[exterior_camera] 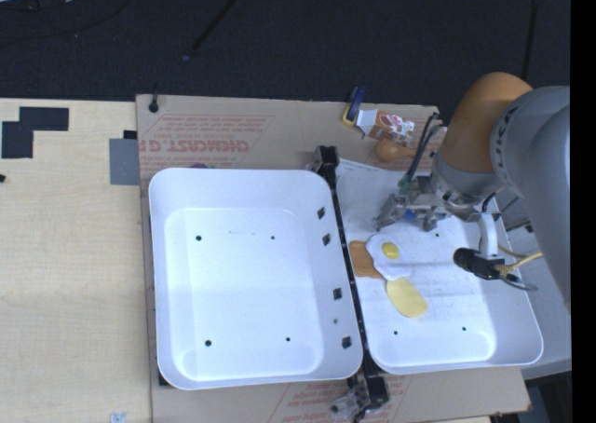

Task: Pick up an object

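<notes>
The fried-egg toy lies in the right bin, close to that bin's left wall and about midway along it. A flat brown piece touches it on the left, and a yellow oval piece sits just below it. The left bin holds nothing that could be picked.

The relation that matters: the egg lies just below and slightly left of the gripper in the picture, nearer than either neighbour. Its white edge blends into the bin floor, so its long axis is hard to judge; the yolk is the clearest mark. The yellow oval is easier to read — its long axis runs from upper left to lower right.

The arm reaches in from the right, its orange band above the bin's far right corner and its wrist bent down over the bin's upper part. The gripper seems low, near the floor — whether it is open or closed I cannot tell, and nothing shows as held.

A short shift toward the egg looks like the likely next need.
</notes>
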You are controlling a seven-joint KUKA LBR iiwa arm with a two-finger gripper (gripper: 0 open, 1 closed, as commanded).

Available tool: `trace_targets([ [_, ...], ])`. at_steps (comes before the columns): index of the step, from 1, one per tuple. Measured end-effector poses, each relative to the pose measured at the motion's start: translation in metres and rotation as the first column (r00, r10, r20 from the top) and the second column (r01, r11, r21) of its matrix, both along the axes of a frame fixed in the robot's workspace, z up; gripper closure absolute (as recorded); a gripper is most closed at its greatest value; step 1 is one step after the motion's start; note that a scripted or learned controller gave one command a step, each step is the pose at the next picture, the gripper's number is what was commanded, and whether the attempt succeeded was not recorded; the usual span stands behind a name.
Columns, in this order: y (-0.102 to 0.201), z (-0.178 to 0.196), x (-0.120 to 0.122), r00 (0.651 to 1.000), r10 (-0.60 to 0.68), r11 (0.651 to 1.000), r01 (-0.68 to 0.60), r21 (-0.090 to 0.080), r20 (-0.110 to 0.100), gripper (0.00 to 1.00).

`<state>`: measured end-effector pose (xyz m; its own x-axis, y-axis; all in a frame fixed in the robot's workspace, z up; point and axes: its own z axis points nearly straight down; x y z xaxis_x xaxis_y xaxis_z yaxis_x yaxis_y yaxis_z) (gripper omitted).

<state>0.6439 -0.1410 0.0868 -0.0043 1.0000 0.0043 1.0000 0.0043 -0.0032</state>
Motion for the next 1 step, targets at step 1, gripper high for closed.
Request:
trace_targets([
  [1, -0.0296, 0.0008, -0.0004, 1.0, -0.006, 1.0, 0.006, -0.004, 0.001, 0.0],
])
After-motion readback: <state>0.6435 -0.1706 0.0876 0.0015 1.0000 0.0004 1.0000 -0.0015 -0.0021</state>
